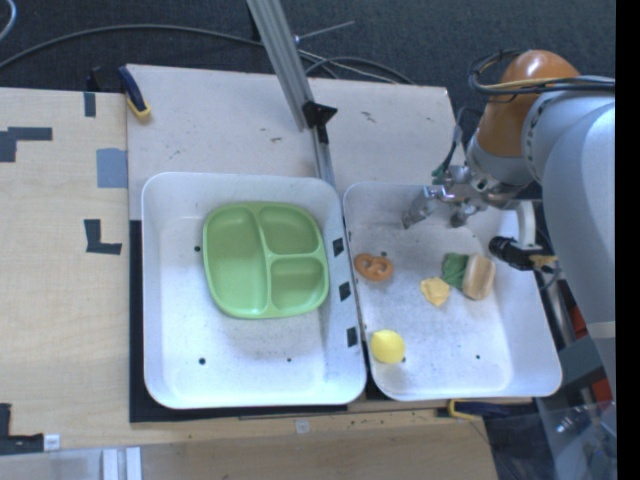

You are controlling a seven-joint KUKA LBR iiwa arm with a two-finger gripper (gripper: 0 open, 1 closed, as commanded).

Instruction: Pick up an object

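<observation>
The bench (250, 108) carries two shallow white bins side by side. The grey arm (575, 158) with its orange band (525, 93) comes in from the right and bends over the far edge of the right bin (500, 373).

The left bin (170, 368) holds a light green divided plate (265, 260) with three compartments, lying flat near the bin's middle.

The gripper (435, 213) sits over the far part of the right bin, above the bin floor near its upper wall. Its fingers stand apart with a clear gap between them, one finger (413, 215) pointing toward the bin's left side, and nothing lies between them.

The loose objects in the right bin all lie nearer the camera than the gripper and apart from it. A green piece (456, 267) and a tan, bread-like piece (479, 277) touch each other toward the bin's right side, below the gripper. Just beside them on the left lies a small yellow wedge (435, 291). An orange pretzel-shaped piece (374, 266) lies near the bin's left wall, below and left of the fingers. A yellow ball, perhaps a lemon (387, 346), rests near the left wall toward the near edge, the object furthest from the gripper.

A blue and yellow clamp (134, 92) lies on the bench at the far left.
</observation>
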